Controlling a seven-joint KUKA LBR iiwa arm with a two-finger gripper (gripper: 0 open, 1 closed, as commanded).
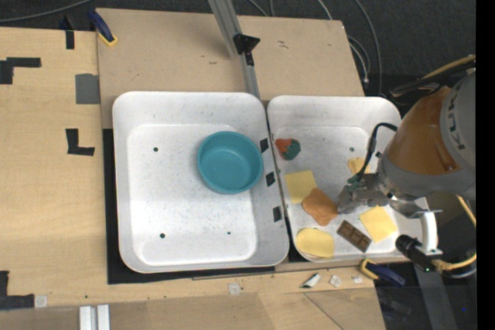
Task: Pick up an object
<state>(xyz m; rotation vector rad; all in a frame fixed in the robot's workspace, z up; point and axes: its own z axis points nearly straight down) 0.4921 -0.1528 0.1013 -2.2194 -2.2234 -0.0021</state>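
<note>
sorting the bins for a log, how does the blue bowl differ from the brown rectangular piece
The blue bowl is round and hollow; the brown rectangular piece is flat and oblong. The bowl is far larger than the brown piece. The bowl sits in the left bin, away from other items; the brown piece lies in the right bin among yellow pieces. Both rest on bin floors.

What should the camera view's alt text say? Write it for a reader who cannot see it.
A grey and orange robot arm's gripper reaches into the right white bin, low among yellow flat pieces, an orange-brown chunk and a dark brown bar. The left white bin holds a round teal bowl.
</note>
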